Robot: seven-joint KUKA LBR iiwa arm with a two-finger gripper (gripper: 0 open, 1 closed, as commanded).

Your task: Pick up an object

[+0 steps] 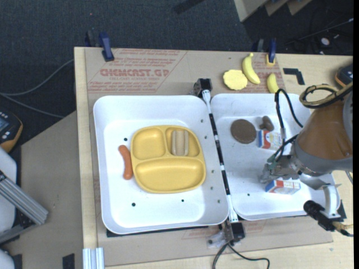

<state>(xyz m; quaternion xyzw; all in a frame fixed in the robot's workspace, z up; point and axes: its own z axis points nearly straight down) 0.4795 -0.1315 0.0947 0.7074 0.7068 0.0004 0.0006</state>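
In the left bin (112, 206) I see a yellow tray (166, 170) and a sausage (126, 162). In the right bin (247, 203) my pincer (273, 171) sits just above a small carton (282, 186); I cannot tell its state. I'd centre squarely over the carton's short sides before closing.

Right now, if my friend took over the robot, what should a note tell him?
Claw: low in the right bin, just above the small carton; whether it grips, I can't tell.
Right bin also holds a brown disc and another carton.
Left bin: yellow tray, sausage beside it.
Done: nothing lifted yet.
Left: grab something and raise it.
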